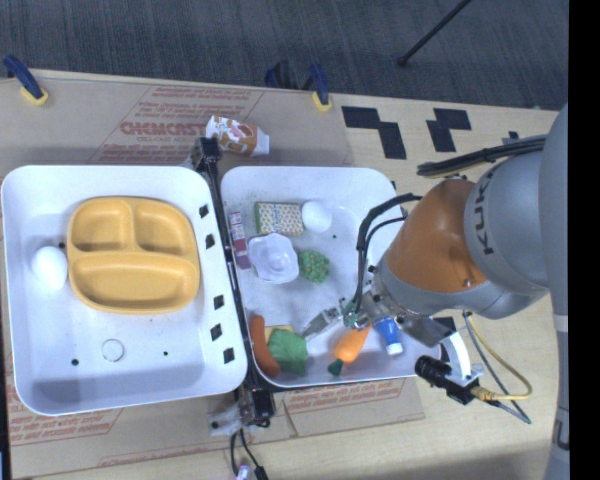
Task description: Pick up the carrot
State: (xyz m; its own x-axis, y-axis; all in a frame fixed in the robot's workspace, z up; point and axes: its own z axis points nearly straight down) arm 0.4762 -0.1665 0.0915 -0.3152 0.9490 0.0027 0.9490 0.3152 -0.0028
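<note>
The carrot [350, 346] is orange with a green top and lies tilted near the front edge of the right bin [380, 183]. My gripper [340, 319] sits just above and to the left of the carrot's thick end, under the orange wrist band. The arm's bulk hides most of the gripper. The view does not show the carrot held.
The right bin also holds a sausage [257, 330], a green toy [288, 349], broccoli [314, 266], a clear cup [275, 256], a cracker box [278, 217], a white egg [316, 215] and a blue-white tube [389, 336]. The left bin [40, 368] holds a yellow divided plate [135, 253].
</note>
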